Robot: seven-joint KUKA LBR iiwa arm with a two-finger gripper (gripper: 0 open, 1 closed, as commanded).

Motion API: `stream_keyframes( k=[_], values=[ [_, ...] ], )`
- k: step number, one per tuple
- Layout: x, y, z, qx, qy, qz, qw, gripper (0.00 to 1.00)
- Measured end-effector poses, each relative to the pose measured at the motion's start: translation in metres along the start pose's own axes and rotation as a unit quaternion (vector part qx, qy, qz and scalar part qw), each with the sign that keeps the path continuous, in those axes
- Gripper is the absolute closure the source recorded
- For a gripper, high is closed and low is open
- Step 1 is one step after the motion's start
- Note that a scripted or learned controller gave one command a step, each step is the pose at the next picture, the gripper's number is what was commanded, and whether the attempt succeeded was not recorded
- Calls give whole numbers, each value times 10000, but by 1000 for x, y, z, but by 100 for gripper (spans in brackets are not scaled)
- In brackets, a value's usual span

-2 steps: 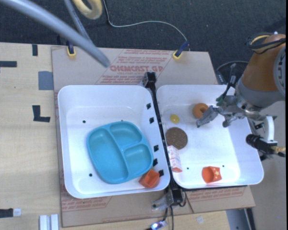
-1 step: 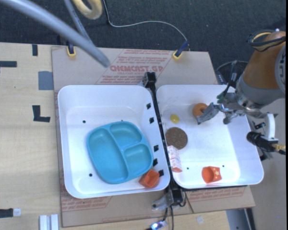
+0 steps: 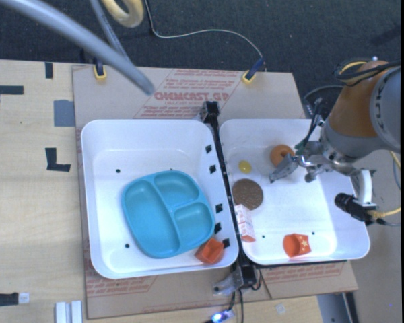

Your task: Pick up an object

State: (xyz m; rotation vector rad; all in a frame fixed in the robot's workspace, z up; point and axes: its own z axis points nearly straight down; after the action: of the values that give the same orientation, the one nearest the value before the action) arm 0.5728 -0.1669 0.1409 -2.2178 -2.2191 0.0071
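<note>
Dark carpet lies behind the pale wooden counter [image 3: 27,200], and a sheet of brown cardboard on it carries two shallow white bins side by side. Low in the right white bin [image 3: 337,247] is the end effector [image 3: 291,165] of the grey arm with the orange band, and its tip sits just beside the small round orange ball [image 3: 280,155], maybe touching it. I cannot tell how its grasping parts stand, and I cannot see the ball clearly held. To do this step well, I think the end effector should sit right over the middle of the ball and squeeze softly, because a round ball can roll away fast. It should lift straight up and slowly. The ball looks smooth, plain orange, and small, perhaps like a toy fruit. Just past the ball from the end effector lies a tiny yellow ball [image 3: 245,166], and near it a flat round brown disc [image 3: 247,193]. Well below the end effector sits a small red block [image 3: 295,245]. Far across from it, in the left white bin [image 3: 94,147], rest a blue plastic tray with three parts [image 3: 167,212] and an orange-red block [image 3: 211,251].
</note>
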Motion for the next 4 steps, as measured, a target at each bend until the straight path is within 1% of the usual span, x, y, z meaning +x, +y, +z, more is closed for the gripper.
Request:
stream_keyframes(
  k=[1, 2, 3, 4],
  values=[
    [1, -1, 53, -14, -3, -4, 10000, 0],
    [1, 0, 41, -19, 0, -8, 10000, 100],
    [-8, 0, -16, -51, -8, 2, 10000, 100],
    [-15, -8, -69, -52, -9, 2, 10000, 100]
  ],
)
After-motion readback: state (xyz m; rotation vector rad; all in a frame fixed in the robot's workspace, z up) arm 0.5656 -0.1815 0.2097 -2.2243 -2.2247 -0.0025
